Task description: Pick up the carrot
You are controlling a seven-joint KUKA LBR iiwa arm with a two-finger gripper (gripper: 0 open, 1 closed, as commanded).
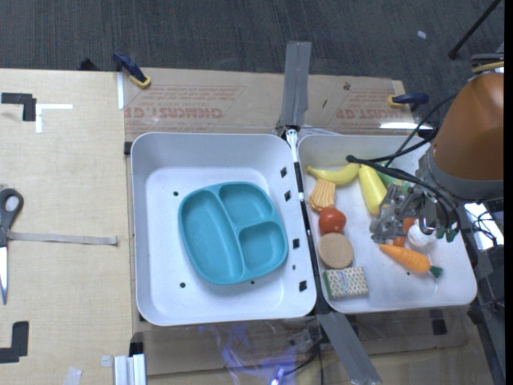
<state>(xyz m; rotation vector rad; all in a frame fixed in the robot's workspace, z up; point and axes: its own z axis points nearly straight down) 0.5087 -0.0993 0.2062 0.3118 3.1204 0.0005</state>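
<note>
- Two shallow white bins sit side by side on the bench: the left bin holds a blue divided plate; the right bin holds the food items.
- Arm — grey with an orange band — reaches in from the right and hangs over the right bin's far-right portion.
- Gripper is low in the right bin, just beside the yellow squash; its finger state cannot be told from this angle, and nothing can be seen between the fingers.
- Surrounding items, well left of the carrot: banana, corn, tomato, round brown biscuit, patterned block.
- Carrot lies flat on the bin floor near the front-right corner, just below the gripper, green top pointing right.
- Progress, as judged: approach appears largely made — grasp and lift are not yet done, the carrot resting on the floor.
</note>
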